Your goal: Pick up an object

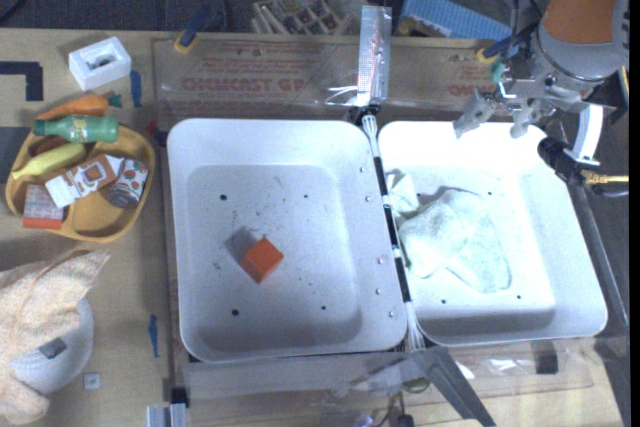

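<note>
Two pale fingers (468, 120) are seen spread apart in the upper right of the frame, one tip at the left and the other a little to its right, with nothing pinched between them. The gripper (494, 122) is held above the far rim of the right bin (575, 315), apart from everything inside it. Behind the gripper, the grey wrist and the orange band of the arm (585, 0) are seen rising to the upper right corner.

Below the fingers, in the middle of the right bin, a crumpled white cloth (450, 237) is spread on the floor of the bin, its left edge lying close to the wall shared with the left bin (200, 155).

In the left bin, in the lower centre of the frame, an orange block (264, 260) is set on the bin floor, well apart from the gripper. A small grey object (241, 242) is seen touching its upper left side; what it is cannot be told.

At the left edge of the frame, on the worktop (140, 65), a yellow bowl (95, 220) is filled with toy food and small packets, a green bottle (80, 128) lying across its top. A small white box (100, 62) is placed above it
</note>
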`<action>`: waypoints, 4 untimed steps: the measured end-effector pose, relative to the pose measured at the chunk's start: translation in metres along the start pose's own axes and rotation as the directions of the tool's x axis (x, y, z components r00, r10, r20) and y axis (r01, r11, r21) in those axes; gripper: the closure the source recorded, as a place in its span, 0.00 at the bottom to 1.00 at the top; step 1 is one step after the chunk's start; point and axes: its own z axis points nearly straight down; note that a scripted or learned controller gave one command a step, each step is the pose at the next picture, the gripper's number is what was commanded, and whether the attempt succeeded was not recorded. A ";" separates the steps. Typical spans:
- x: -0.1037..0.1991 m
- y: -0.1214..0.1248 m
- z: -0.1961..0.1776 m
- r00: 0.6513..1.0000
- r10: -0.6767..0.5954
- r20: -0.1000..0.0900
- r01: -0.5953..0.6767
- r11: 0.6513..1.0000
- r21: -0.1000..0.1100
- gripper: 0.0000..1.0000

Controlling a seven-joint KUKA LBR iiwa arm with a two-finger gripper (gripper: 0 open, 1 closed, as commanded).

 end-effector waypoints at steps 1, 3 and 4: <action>-0.031 -0.059 0.098 0.992 0.124 0.001 -0.124 0.992 -0.001 0.00; -0.056 -0.029 0.057 1.000 0.021 0.003 -0.021 1.000 -0.006 0.00; -0.004 -0.037 0.146 1.000 -0.020 0.002 0.020 1.000 -0.008 0.00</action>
